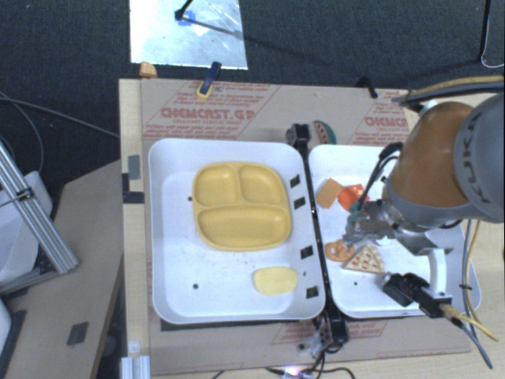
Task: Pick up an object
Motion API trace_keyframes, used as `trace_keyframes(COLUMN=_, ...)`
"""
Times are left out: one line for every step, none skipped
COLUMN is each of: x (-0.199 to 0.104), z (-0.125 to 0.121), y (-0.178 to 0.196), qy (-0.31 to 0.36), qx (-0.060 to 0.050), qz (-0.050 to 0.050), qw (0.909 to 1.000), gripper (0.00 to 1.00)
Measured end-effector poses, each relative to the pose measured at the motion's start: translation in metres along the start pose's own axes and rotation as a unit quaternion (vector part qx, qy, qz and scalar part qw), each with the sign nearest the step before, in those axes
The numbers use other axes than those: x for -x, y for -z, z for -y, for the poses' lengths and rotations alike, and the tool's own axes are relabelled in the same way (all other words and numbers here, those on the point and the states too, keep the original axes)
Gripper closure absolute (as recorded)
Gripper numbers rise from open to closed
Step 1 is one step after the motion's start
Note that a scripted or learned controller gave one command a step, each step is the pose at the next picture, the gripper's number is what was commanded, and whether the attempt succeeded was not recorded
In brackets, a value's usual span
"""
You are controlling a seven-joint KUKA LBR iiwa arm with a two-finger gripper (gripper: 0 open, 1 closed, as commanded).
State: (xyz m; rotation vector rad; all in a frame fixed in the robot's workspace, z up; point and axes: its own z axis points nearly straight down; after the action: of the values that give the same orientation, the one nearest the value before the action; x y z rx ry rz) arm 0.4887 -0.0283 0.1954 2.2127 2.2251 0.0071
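Note:
My gripper (357, 234) hangs low over the right bin (339, 294), directly above a small brown pretzel-shaped piece (338, 251) and a tan waffle-patterned wedge (364, 260). An orange block (328, 192) and a red-orange piece (349, 197) lie just up and left of it. The arm's body covers much of the right bin. Nothing shows between the gripper's tips.
The left bin (170, 212) holds a yellow divided plate (241, 206) and a pale yellow oval piece (275, 280). A black divider (309, 212) separates the bins. Cardboard (237, 109) lies beneath, and a foil sheet (188, 22) lies behind.

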Motion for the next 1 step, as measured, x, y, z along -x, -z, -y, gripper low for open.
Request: trace_keyframes(x=-0.0551, z=-0.0147, y=-0.0119, qy=0.002, qx=-0.002, qz=-0.001, qw=1.0000, gripper=1.00)
